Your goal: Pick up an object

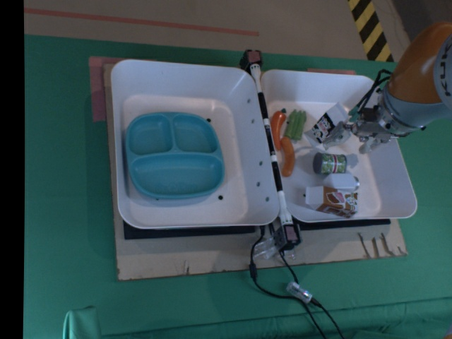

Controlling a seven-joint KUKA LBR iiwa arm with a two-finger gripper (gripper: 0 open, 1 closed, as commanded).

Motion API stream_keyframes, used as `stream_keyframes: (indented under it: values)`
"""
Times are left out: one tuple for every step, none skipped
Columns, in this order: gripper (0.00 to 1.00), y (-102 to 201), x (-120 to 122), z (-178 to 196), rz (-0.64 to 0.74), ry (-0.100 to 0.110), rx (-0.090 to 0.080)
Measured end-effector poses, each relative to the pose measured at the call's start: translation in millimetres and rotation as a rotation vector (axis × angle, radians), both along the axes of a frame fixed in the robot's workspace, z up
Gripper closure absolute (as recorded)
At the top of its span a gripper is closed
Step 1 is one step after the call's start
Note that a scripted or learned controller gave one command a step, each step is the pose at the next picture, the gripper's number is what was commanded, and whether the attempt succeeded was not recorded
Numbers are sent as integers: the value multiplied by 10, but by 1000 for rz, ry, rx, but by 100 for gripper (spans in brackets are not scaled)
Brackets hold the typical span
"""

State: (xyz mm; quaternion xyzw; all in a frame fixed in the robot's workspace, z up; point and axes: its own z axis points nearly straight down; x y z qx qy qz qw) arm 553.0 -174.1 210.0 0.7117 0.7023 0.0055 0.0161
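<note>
Tool (344, 131) low over right bin (395, 189), touching small white carton (328, 126), finger spread impossible to tell

Grey arm with orange band (424, 69) cut off at right edge. Small white carton with dark print (329, 126): print too small to read; gripper (351, 131) overlaps its right side.

A divided plate (174, 154) lies in the left bin (141, 76); the right bin (395, 196) holds a carton (333, 200), jar (330, 164) and sausages (287, 155).
</note>
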Motion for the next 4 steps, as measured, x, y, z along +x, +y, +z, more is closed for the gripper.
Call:
stream_keyframes:
  values:
    - [100, -17, 15, 123, -4, -7, -4]
    - [0, -17, 15, 123, -4, -6, -4]
    - [0, -102, 12, -251, 7, 18, 7]
    - [100, -121, 31, -118, 3, 9, 2]
